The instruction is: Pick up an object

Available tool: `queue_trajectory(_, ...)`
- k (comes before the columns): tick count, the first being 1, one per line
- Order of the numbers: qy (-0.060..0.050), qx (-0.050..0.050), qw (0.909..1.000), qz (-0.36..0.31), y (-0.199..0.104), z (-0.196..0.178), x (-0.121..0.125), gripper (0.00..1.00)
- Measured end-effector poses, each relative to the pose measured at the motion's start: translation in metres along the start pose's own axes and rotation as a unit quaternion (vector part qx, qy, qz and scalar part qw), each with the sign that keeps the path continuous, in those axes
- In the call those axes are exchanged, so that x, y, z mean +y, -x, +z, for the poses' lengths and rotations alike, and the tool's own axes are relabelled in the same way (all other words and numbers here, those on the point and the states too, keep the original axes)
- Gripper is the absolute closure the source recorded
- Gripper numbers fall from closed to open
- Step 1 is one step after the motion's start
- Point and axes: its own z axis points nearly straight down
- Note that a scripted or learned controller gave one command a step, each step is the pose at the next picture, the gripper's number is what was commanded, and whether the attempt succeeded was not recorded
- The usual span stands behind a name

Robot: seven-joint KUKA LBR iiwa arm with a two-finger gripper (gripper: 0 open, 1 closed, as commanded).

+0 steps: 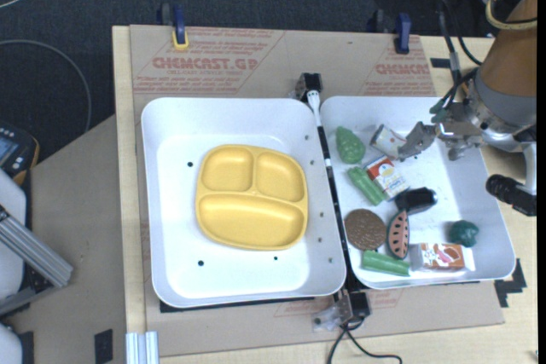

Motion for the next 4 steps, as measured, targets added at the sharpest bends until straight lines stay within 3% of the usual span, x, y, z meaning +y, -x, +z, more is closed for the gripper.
queue_trajectory(1,-0.009,0.003,1.0,0.0,-0.033,0.109,-0.079,0.0)
queue_trajectory(2,0.005,0.003,1.0,-0.007,-0.147,0.011,-0.081,0.0)
queue_trajectory(3,0.002,0.0,1.0,0.0,-0.139,0.005,-0.082,1.0)
queue_trajectory(4,0.004,0.001,1.0,-0.004,-0.202,-0.068,-0.082,1.0)
